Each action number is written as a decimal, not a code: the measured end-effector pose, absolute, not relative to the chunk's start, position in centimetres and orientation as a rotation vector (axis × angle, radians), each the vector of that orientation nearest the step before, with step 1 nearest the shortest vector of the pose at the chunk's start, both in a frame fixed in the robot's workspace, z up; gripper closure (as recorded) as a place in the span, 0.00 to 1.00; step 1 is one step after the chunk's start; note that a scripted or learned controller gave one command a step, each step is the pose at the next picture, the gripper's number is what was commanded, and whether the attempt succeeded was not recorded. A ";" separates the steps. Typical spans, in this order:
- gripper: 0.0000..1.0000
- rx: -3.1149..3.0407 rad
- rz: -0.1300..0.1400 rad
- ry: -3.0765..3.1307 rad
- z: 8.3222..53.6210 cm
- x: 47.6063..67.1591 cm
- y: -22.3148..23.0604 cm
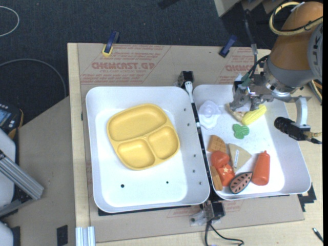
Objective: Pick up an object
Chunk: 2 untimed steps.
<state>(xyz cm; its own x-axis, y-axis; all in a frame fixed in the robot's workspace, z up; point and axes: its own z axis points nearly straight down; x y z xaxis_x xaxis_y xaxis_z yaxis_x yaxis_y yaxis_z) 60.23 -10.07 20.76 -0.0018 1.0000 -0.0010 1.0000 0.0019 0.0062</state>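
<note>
My gripper (240,102) hangs low over the back of the right bin (292,152). A yellow corn cob (254,115) lies just right of and below it, touching or nearly touching. A small green piece (240,131) sits just in front of the corn. Further forward lie a tan waffle piece (217,144), a red pepper slice (221,165), a pale wedge (241,155), a red-orange bottle shape (261,168) and a dark brown piece (241,182). A clear plastic lid (209,110) rests left of the gripper.
The left bin (102,178) holds a yellow divided plate (142,136). Black clamps (186,79) sit where the bins meet. A black part of the arm (289,127) overhangs the right bin's right side. Blue clips (108,44) hold the cardboard at the back.
</note>
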 end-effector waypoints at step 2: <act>1.00 2.213 0.006 2.229 23.0 61.0 -3.7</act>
<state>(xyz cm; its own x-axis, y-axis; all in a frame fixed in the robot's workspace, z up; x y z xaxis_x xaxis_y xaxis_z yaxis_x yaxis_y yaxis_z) 60.98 -3.73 22.98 -0.0071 1.0000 0.0021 1.0000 0.0071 0.0035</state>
